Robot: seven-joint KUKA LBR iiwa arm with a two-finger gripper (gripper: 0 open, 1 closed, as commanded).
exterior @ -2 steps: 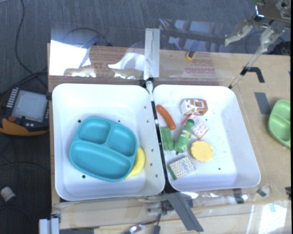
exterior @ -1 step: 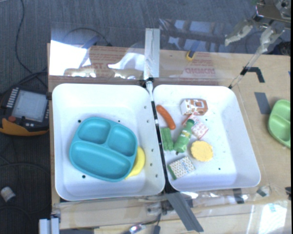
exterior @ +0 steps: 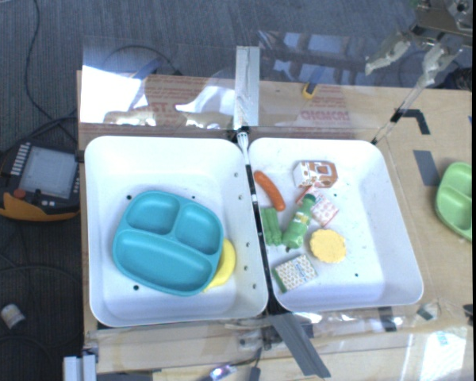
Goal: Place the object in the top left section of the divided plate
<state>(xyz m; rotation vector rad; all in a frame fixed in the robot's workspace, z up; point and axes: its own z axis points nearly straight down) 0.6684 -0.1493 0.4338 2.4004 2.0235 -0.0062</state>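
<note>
The blue divided plate [exterior: 168, 240] lies in the left bin [exterior: 103, 173], with a yellow banana-like piece [exterior: 225, 263] tucked under its right rim. Several toy foods lie in the right bin [exterior: 381, 213]: an orange sausage [exterior: 270, 190], a green bottle [exterior: 299, 222], a round yellow cracker [exterior: 328, 246], a brown-and-white box [exterior: 315, 173] and a patterned packet [exterior: 295, 272]. My gripper [exterior: 407, 60] hangs high above the bench's back right corner, well away from both bins. It is open, with nothing between its fingers.
A green bowl-like thing [exterior: 458, 198] sits on the bench right of the right bin. A clear upright divider [exterior: 247, 86] stands behind the bins. A pendant [exterior: 38, 182] lies on the floor at the left.
</note>
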